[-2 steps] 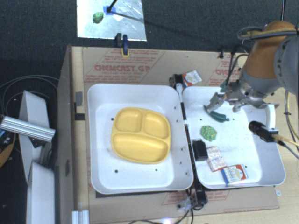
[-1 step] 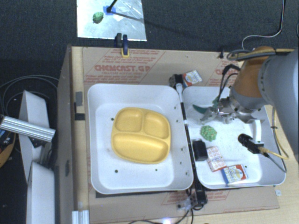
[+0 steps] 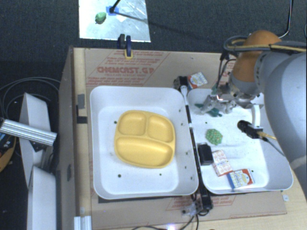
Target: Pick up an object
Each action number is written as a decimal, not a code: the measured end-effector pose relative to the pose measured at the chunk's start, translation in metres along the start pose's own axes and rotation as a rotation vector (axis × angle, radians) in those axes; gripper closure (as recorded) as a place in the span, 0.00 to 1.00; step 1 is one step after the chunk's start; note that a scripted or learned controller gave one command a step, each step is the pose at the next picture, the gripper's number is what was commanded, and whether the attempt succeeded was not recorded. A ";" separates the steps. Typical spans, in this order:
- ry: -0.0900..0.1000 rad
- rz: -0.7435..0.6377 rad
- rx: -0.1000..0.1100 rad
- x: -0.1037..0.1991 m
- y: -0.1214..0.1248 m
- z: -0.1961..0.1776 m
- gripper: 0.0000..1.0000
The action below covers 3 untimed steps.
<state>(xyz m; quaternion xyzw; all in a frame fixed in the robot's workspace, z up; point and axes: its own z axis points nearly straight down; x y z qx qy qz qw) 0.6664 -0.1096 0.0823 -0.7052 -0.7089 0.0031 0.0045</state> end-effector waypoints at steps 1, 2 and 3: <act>-0.001 -0.005 0.002 0.000 0.000 -0.010 1.00; -0.002 0.000 -0.017 0.059 -0.016 -0.104 1.00; -0.001 -0.001 -0.014 0.099 -0.047 -0.142 1.00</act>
